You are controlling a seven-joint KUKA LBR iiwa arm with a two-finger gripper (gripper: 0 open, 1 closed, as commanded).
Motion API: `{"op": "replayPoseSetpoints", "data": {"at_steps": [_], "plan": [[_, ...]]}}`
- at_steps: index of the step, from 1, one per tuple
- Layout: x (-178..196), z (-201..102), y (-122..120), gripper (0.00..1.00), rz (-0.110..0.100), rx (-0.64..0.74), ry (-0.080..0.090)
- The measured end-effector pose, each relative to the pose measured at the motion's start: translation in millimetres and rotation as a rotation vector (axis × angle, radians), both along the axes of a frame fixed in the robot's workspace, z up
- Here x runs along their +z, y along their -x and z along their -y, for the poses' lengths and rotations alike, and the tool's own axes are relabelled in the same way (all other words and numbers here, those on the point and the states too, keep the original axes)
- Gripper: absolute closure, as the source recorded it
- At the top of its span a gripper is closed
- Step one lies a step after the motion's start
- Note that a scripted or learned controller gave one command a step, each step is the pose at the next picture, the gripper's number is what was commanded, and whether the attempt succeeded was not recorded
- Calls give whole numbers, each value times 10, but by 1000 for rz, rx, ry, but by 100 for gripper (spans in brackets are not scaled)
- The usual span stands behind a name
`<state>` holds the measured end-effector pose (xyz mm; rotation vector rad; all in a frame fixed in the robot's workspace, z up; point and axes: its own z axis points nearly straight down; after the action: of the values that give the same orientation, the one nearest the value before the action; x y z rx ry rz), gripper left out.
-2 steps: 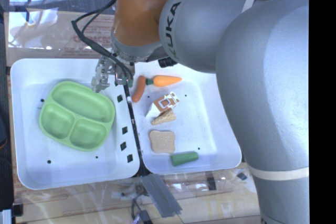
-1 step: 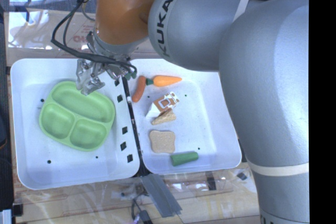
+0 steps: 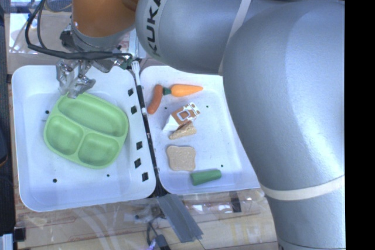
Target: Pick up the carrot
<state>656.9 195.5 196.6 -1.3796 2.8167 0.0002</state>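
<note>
Lying nearest in the right bin (image 3: 231,143) was a green block (image 3: 205,176), then a bread slice (image 3: 180,157), a cake wedge (image 3: 184,117), a reddish sausage (image 3: 154,99) and, farthest, the carrot (image 3: 186,90), orange with a green stub, flat and untouched. The left bin (image 3: 26,143) held a green divided plate (image 3: 86,130). The gripper (image 3: 74,82) hovered over the plate's far edge, holding nothing; how wide its claw stood I could not tell.

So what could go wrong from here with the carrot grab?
1. The gripper hangs over the left bin by the green plate, while the carrot lies in the right bin; it may close on nothing.
2. A sausage lies right beside the carrot's green tip and could get pinched instead.
</note>
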Motion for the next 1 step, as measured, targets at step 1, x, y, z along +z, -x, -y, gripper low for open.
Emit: {"op": "replayPoseSetpoints", "data": {"at_steps": [1], "plan": [[-342, 105, 150, 100, -5, -805, 1]]}}
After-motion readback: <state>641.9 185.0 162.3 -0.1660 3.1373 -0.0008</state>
